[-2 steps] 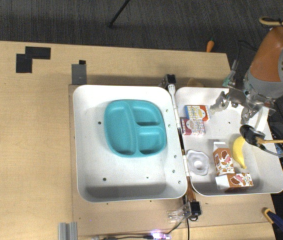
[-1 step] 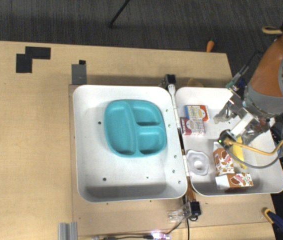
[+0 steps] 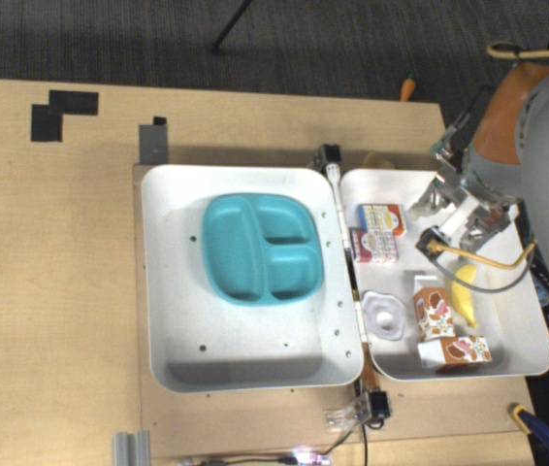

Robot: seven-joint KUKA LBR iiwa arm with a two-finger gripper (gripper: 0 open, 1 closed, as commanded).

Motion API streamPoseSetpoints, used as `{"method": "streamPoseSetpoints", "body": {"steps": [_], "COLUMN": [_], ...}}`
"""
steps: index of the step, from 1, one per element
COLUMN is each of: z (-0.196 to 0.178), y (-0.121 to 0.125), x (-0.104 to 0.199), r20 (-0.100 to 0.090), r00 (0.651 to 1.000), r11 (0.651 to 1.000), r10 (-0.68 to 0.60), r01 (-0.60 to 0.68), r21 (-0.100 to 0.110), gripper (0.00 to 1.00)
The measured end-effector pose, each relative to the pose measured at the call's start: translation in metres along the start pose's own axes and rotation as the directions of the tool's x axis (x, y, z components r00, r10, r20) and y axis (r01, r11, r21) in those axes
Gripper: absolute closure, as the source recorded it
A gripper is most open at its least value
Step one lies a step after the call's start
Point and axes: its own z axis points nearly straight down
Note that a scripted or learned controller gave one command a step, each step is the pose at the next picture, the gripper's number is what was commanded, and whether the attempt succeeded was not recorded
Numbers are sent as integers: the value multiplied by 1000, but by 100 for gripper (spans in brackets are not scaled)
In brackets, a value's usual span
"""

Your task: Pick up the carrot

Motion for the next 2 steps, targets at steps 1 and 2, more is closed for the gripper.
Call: {"method": "streamPoseSetpoints", "body": {"steps": [1, 2], "z": [80, -34], "y": [9, -41], "x": [-25, -1], "r20": [-5, -15], "r00": [941, 931], "r11": [941, 931], "r10": [338, 365], "r01": [-338, -365], "r21": [1, -1], "gripper": [0, 0]}}
